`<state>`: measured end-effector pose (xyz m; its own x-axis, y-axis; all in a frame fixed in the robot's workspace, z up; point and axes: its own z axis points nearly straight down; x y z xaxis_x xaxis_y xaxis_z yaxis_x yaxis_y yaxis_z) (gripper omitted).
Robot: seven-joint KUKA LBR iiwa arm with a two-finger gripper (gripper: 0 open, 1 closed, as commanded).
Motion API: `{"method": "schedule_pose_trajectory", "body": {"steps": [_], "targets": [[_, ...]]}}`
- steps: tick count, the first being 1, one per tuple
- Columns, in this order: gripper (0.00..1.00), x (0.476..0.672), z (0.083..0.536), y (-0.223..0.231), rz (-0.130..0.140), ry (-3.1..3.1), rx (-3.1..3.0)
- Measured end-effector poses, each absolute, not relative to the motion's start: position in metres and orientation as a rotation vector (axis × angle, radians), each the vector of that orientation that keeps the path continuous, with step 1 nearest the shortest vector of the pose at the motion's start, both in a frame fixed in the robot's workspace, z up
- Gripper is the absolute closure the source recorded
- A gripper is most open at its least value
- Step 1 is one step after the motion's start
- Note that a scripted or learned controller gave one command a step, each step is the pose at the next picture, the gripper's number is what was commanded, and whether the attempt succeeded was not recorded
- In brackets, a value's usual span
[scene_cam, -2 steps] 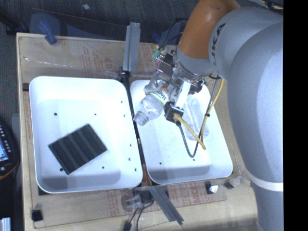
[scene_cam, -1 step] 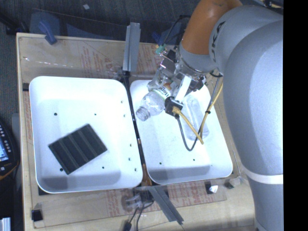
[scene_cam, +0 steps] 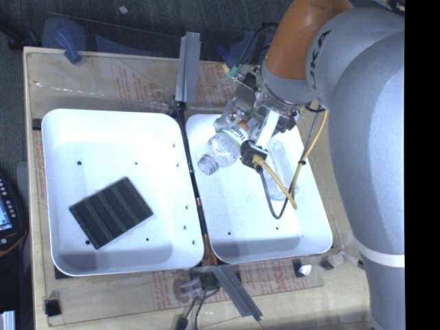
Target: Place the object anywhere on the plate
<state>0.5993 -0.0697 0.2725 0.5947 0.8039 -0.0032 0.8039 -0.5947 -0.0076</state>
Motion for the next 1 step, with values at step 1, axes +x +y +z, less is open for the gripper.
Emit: {"method": "schedule_pose_trajectory", "body": {"steps": [1], "targets": [[1.0,0.5994,0.2794,-0.0684,0.019,-1.422,-2.791]]}}
